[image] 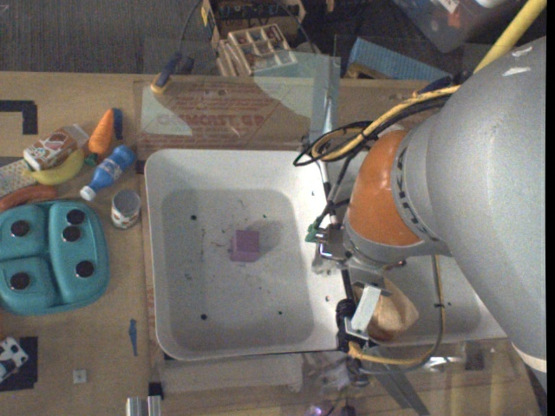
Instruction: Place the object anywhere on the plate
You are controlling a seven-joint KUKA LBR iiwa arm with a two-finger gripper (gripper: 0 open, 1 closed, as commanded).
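A purple block lies in the left bin; the arm overhangs the right bin.

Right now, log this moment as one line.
arm: over right bin | gripper: hidden | purple block: left bin, untouched | brown object: under wrist | plate: unseen

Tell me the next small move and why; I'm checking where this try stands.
Probably swing the arm left, toward the purple block. The block lies alone on the left bin's floor, while the arm hangs over the divide between the bins, beside a brown object in the right bin.
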